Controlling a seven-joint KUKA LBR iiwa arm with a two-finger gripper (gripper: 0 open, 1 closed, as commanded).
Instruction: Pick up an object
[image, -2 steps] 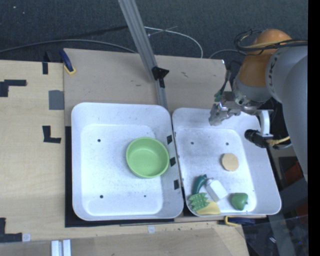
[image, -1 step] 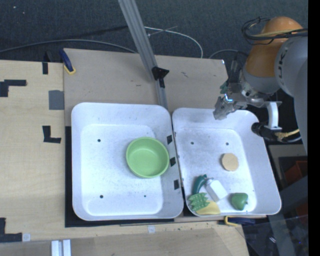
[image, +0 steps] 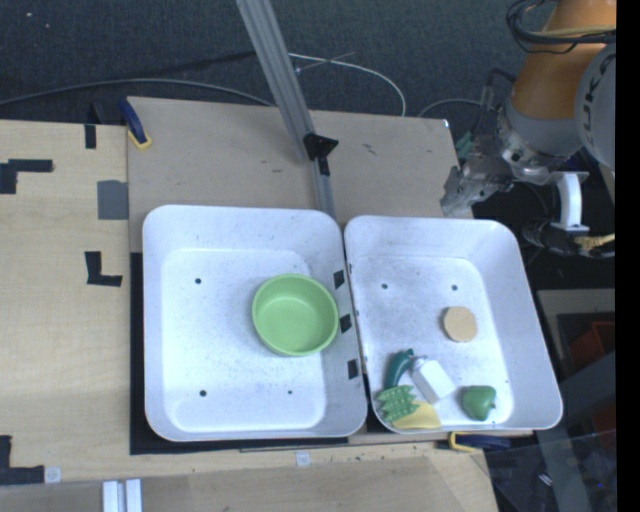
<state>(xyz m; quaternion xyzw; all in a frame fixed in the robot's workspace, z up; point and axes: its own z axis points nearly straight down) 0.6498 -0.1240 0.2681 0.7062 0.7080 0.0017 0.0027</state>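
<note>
The right bin (image: 500, 262) holds a round tan disc (image: 460, 324), a small white block (image: 432, 380), a dark green curved piece (image: 399, 366), a light green and yellow toy (image: 404, 408) and a green pepper-like toy (image: 478, 401), clustered near its front edge. A green bowl (image: 294, 315) sits in the left bin (image: 180, 300). My gripper (image: 462, 190) hangs above the bench just behind the right bin's far edge, well away from all the objects, with nothing seen in it.
A grey metal pole (image: 285, 85) slants across the bench behind the bins. Cables run over the dark floor at the back. Black tape marks (image: 100, 268) and a grey patch lie on the wooden surface at the left.
</note>
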